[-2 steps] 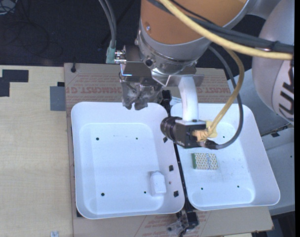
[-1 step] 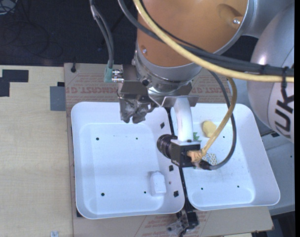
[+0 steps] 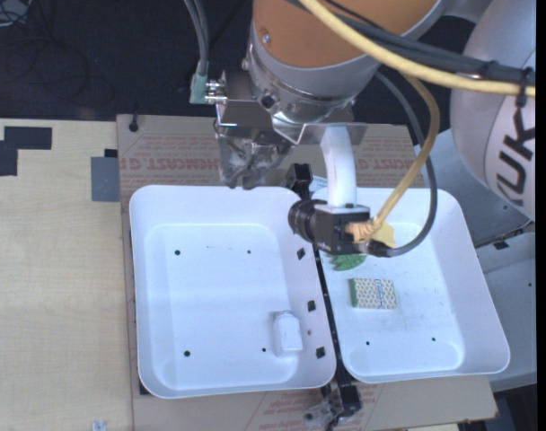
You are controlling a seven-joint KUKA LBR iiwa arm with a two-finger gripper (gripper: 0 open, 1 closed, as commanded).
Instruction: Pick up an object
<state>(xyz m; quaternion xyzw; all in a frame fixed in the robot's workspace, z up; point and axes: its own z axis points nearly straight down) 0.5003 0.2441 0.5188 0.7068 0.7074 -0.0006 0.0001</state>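
Reversed red lettering is showing on the cardboard sheet [image 3: 179, 155] lying under both bins; it cannot be read with certainty. Black letters "UK" are showing on the grey arm [image 3: 511, 142] at the 3 o'clock edge.

The left bin [image 3: 156, 241] is holding a small white block [image 3: 286, 332] near its 5 o'clock corner. The gripper [image 3: 249, 173] is hanging over this bin's 12 o'clock rim; whether it is wide or narrow cannot be told, and nothing is showing between its tips. The block is lying well apart from the gripper, toward 6 o'clock.

The right bin [image 3: 453, 330] is holding a patterned square packet [image 3: 373, 293] near its centre, with a green scrap [image 3: 347, 261] just beside it at 11 o'clock. A black camera module [image 3: 331, 225] with a yellow cable [image 3: 408, 178] is overhanging the divide between the bins.
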